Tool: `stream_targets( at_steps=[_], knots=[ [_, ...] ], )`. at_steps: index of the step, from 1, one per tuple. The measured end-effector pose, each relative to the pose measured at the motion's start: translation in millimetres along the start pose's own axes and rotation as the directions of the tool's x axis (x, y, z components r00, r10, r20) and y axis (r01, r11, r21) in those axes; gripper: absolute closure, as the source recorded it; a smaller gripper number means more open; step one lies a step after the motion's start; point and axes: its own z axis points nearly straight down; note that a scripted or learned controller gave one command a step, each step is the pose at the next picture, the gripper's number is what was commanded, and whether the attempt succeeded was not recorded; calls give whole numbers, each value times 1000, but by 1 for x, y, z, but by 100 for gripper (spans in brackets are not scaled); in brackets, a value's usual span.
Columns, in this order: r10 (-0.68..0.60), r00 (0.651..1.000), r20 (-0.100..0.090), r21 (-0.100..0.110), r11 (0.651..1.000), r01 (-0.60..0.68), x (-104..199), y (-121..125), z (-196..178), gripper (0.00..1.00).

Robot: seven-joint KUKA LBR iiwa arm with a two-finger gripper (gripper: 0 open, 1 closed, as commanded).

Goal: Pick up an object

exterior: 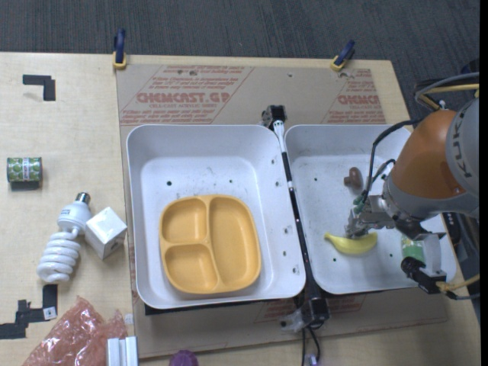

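Now the approach step is judged in hand: the gripper (pixel 360 221), finger state impossible to tell, is positioned just above the banana (pixel 351 243) in the right bin (pixel 320 273), so descent and closing are called for next.

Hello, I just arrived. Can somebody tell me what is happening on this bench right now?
A robot arm reaches into the right bin, with its gripper low over a banana lying on the bin floor. Whether it touches the banana is hard to tell, and nothing looks lifted yet. A small brown object lies further back in that bin. The left bin holds a yellow divided plate.
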Motion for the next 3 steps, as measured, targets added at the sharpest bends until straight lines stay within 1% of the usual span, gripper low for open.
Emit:
stream_targets(
  at_steps=[1,2,3],
  knots=[
    [-4,1000,1,-1,1000,4,-33,82,-1,0],
    [-2,1000,0,1,1000,2,30,32,0,0],
    [-1,1000,0,-1,1000,1,-75,-15,0,0]
  ],
)
